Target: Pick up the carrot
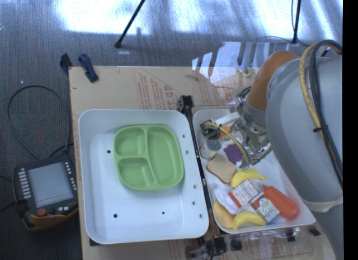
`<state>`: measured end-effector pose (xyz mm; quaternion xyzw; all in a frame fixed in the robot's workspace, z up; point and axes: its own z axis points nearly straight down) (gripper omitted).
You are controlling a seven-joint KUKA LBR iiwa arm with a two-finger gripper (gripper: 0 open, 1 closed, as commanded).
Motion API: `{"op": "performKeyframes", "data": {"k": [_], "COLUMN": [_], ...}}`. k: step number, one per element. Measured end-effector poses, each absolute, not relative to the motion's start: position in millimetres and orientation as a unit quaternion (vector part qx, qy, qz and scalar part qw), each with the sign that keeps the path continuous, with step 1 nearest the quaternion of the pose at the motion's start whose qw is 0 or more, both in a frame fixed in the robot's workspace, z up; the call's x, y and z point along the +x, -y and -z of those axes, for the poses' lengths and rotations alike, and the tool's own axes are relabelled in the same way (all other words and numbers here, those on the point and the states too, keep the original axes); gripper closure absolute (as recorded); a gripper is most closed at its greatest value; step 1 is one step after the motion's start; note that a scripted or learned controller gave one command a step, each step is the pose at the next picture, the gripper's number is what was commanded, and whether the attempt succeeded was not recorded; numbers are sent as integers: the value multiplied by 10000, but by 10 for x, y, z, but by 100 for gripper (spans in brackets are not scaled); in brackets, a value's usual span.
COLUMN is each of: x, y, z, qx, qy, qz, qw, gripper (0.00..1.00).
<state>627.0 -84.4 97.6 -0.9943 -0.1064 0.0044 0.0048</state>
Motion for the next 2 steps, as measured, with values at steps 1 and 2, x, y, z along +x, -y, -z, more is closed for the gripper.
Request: {"op": "performKeyframes", "data": {"k": [1,2], "x": [6270,6270], "y": [844,844], "z": [-976,-976], "qx": [-9943,-9943], "qy": [1064,1064], "qz": [-44,-44], "qw": [48,48], "gripper": [0,0]}}
